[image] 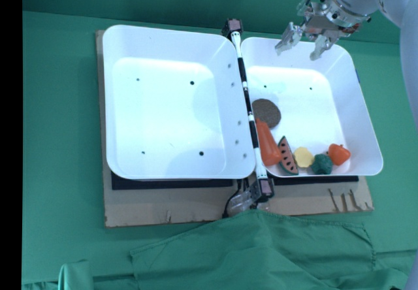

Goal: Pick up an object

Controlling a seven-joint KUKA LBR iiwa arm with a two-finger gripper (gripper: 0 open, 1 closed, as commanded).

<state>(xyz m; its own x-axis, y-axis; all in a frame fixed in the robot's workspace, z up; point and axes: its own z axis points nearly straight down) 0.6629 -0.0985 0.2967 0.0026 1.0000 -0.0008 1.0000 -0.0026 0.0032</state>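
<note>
Objects: brown flat disc (pixel 266 112), orange cone-shaped toy (pixel 266 144), watermelon slice toy (pixel 287 155), yellow lump (pixel 304 157), green broccoli toy (pixel 321 164) and orange pepper toy (pixel 338 153), crowded along the near edge of the right white bin (pixel 359 109).
Gripper: two-finger gripper (pixel 307 44), fingers apart, holding nothing, above the bin's far rim.
Risk: toys touch; fingers could nudge neighbours or close on none.
Writing: none readable.

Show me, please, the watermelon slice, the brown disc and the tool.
watermelon slice (pixel 287 155), camera view, its red face
brown disc (pixel 266 112), camera view, middle of its top
tool (pixel 304 46), camera view, midway between its fingertips
</note>
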